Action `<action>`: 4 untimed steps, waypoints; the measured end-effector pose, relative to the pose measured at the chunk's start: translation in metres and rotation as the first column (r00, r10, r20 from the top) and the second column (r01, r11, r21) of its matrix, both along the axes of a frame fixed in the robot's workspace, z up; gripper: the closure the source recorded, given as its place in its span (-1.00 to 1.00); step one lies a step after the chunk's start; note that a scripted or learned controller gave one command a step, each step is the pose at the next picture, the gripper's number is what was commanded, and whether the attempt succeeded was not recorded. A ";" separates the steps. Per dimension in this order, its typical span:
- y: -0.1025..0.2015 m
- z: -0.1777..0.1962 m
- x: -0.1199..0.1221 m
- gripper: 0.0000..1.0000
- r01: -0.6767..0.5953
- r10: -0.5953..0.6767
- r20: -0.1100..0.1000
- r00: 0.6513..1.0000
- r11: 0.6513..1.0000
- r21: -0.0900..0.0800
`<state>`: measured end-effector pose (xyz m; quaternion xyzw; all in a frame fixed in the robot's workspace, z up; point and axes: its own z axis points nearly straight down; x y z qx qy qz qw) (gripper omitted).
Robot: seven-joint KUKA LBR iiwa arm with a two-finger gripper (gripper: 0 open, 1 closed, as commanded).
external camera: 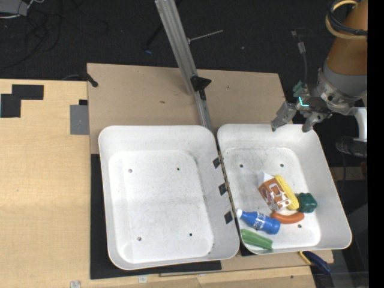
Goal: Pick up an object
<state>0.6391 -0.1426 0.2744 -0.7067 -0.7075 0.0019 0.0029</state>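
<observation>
My gripper [296, 120] hangs open above the far right corner of the right bin [312, 155], with nothing between its two dark fingers. A heap of small objects lies in the near part of that bin, well below the gripper. It holds an orange and white packet [274, 192], a yellow piece [288, 193], a dark green toy [306, 203], an orange sausage shape [288, 218], a blue and white bottle [260, 221] and a green pod [258, 240].
The left bin [159, 191] lies beside the right one, joined by black clips [222, 188]. A grey aluminium rail [182, 56] slants from the back down to the bins' seam. Brown board and a pale wooden bench surround them.
</observation>
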 end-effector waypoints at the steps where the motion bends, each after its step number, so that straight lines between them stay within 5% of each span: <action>1: 0.000 0.003 0.001 -1.00 -0.002 0.002 0.004 1.000 1.000 -0.001; 4: -0.008 -0.158 0.000 -1.00 0.003 -0.003 0.000 1.000 1.000 0.000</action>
